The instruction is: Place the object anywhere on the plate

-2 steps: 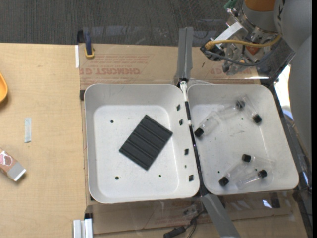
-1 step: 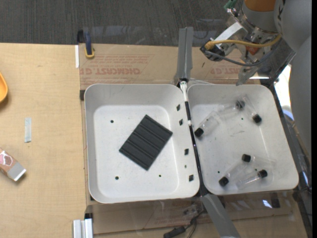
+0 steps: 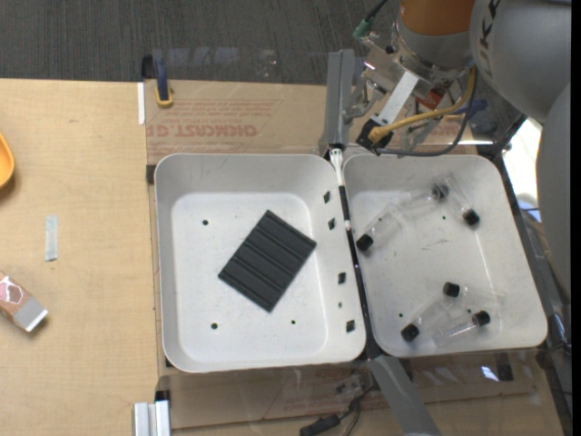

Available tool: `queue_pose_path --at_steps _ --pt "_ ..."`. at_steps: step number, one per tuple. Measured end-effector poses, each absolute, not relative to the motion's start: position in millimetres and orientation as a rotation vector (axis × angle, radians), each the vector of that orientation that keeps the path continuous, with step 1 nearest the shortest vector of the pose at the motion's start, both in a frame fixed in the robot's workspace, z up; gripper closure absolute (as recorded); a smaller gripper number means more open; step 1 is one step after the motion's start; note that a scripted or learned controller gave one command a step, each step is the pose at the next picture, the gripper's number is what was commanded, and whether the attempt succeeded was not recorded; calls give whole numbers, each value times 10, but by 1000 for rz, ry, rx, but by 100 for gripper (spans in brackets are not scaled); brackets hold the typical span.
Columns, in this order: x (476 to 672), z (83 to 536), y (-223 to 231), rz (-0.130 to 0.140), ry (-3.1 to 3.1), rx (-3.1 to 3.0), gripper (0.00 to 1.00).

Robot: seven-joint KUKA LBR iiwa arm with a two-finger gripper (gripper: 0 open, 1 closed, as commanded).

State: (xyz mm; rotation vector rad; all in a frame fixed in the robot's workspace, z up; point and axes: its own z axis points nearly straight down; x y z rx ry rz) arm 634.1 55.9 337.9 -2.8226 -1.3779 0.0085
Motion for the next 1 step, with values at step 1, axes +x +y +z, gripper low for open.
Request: queue_pose_path --at_steps 1 --pt "6333 3527 1244 5 -1887 -2512 0"
